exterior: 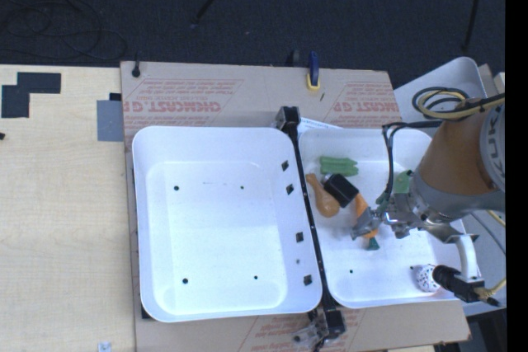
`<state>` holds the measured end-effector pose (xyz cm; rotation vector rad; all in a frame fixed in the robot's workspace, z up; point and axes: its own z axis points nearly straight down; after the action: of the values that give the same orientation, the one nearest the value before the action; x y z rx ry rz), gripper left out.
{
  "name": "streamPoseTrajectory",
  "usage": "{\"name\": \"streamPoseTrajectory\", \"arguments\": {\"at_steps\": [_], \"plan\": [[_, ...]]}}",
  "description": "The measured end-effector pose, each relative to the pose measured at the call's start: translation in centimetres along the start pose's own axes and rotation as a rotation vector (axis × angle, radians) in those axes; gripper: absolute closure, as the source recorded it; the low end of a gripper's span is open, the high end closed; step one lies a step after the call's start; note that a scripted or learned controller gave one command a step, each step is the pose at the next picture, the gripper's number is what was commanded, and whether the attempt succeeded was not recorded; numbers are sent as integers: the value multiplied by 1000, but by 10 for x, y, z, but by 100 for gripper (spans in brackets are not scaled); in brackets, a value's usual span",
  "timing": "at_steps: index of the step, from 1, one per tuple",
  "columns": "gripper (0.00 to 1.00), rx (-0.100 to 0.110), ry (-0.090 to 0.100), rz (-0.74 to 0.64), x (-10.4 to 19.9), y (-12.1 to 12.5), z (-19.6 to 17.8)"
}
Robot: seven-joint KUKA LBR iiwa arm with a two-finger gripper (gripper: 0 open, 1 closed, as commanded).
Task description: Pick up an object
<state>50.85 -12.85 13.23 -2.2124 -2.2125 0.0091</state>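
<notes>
The right bin (pixel 388 297) holds a green piece (pixel 339 166), an orange wooden-looking object (pixel 322 195) and a black block (pixel 340 190) clustered near its upper left, with a spotted white item (pixel 425 278) at its lower right. The gripper (pixel 371 228) hangs low over this bin beside a small orange-and-teal bit (pixel 372 241); whether its fingers are apart or together cannot be told. The cardboard sheet (pixel 206 99) under the bins bears red print too blurred to make out.

Two bins sit side by side. The right bin (pixel 363 293) holds a block (pixel 339 189) beside a spoon (pixel 322 195).

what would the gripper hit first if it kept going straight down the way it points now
Likely the small orange piece just under the gripper, lying on the floor of the right bin. Depth is hard to judge from above, so it may already be touching.
</notes>
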Motion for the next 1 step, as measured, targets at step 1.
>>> {"name": "streamPoseTrajectory", "arguments": {"at_steps": [1], "plan": [[100,-8,-3,2,-2,3,-14]]}}
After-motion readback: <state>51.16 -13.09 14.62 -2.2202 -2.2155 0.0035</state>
